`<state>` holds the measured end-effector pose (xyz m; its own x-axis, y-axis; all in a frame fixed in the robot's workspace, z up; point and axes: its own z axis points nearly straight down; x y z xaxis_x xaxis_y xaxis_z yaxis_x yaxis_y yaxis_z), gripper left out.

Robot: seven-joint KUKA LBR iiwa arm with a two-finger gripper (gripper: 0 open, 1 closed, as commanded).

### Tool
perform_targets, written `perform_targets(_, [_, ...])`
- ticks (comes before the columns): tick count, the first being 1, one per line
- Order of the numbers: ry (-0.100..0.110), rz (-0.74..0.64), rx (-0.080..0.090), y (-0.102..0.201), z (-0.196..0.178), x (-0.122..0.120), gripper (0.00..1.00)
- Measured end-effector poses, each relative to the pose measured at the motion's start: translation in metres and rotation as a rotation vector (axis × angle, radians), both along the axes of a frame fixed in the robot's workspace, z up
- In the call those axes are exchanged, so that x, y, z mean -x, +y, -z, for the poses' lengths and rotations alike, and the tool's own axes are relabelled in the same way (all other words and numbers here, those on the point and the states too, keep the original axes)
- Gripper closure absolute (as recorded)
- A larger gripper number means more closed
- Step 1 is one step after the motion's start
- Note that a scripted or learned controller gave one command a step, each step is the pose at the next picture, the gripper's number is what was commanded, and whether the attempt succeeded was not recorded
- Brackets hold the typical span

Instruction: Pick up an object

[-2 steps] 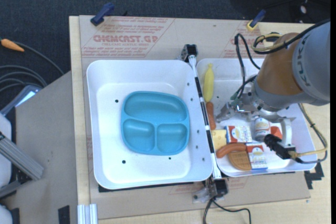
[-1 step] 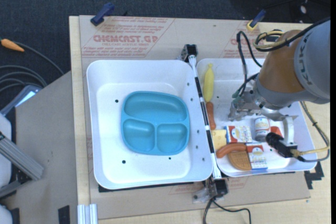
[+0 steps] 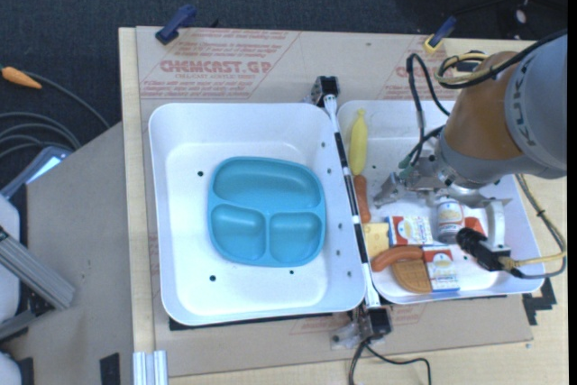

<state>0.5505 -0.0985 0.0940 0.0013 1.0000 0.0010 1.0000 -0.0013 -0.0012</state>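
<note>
A: Where's the arm (image 3: 505, 117) rn?
B: Reaching in from the right, grey w/ the orange band, bent over the right bin (image 3: 532, 279). The end effector (image 3: 442, 194) is low in the middle of that bin, among the toy food.
A: Holding anything?
B: Can't tell. The wrist covers it from above, so nothing shows how it's set or whether it has hold of anything.
A: What's in that bin?
B: A yellow banana (image 3: 359, 142) upright along the left wall, near the back. Below it a thin orange-red stick (image 3: 362, 198), then a yellow cheese wedge (image 3: 375, 237). A red sausage (image 3: 397, 258) lies near the front, touching a brown bread slice (image 3: 413, 276). Two small red-and-white cartons: one (image 3: 410, 230) mid-bin, one (image 3: 441, 270) near the front beside the bread. A small can (image 3: 448, 216) stands just below the wrist.
A: And the left bin (image 3: 171, 194)?
B: A blue divided plate (image 3: 267, 210), three compartments, flat in the middle.
A: Counter?
B: Both bins sit side by side on a board (image 3: 216, 63) printed w/ red lettering; blue clamps (image 3: 175, 23) at the back edge.
</note>
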Motion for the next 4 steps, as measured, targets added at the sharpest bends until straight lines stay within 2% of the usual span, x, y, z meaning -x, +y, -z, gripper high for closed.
perform_targets(1, [-0.001, -0.001, 0.001, -0.004, 0.010, -0.039, 0.00])
perform_targets(2, [-0.002, -0.001, 0.001, -0.003, 0.000, -0.039, 1.00])
perform_targets(3, [-0.002, -0.001, 0.001, -0.003, 0.000, -0.039, 0.00])
perform_targets(4, [0.001, -0.001, 0.000, -0.004, 0.010, 0.007, 0.00])
